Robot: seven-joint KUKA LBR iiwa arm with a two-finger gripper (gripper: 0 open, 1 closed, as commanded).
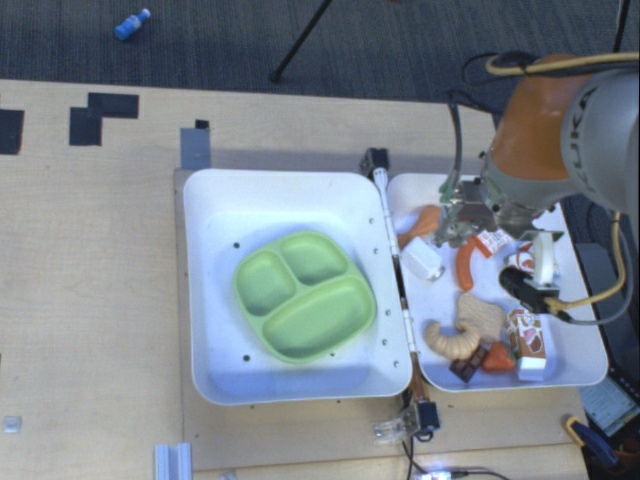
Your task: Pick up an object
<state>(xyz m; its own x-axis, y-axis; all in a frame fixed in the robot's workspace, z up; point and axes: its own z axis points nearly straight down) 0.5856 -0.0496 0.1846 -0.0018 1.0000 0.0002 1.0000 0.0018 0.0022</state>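
Watching the pincer (458, 230) hanging low over the far half of the right bin (578, 360), under the grey arm (560, 118) reaching in from the right. Not being able to tell whether spread or pressed together.

Finding every loose pickable thing in that right bin. Spotting an orange carrot piece (424, 221) just left of the pincer, a white block (422, 260) near-left of it by the bin's left wall, and an orange sausage (465, 265) just on its near side. Noting a small red-and-white packet (491, 243) close on the right.

Seeing more crowding toward the near end: a beige slab (481, 312), a curved pastry (450, 340) touching it, a dark brown block (466, 366), a red piece (497, 359) and a red-and-white carton (527, 336) close together.

Seeing the 2 bins meeting along a raised rim (393, 258), close to the white block. Finding little bare floor in the right bin. Noting, in the left bin (215, 268), a green plate (305, 293) with 3 compartments lying mid-floor, bare white floor ringing it on all sides.
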